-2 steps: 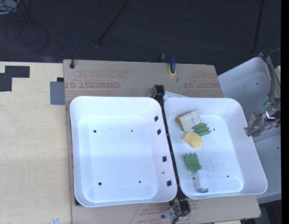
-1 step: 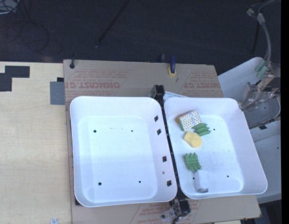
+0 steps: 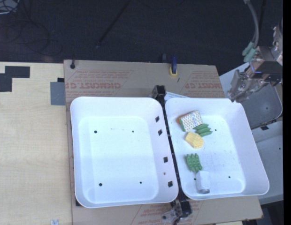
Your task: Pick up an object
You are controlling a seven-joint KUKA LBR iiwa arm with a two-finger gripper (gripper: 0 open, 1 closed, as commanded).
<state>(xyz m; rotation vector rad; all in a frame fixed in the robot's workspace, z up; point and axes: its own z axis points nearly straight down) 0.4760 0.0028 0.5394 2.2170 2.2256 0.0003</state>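
Objects for picking, all small and light-looking, lie in the right bin (image 3: 248, 139), well apart from the pincer (image 3: 237, 93) by its far right corner; finger state unreadable. Yellow block (image 3: 194, 140): stiff, grippable across sides. Crowded by green piece (image 3: 202, 130) and patterned box (image 3: 190, 120). Left bin (image 3: 80, 125) beyond.

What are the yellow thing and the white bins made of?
The yellow thing looks like soft rubber or matte plastic: its surface is dull and bumpy, without glare. It is too small to be sure. The left bin and the right bin look like smooth molded plastic, with rounded corners and a faint sheen.
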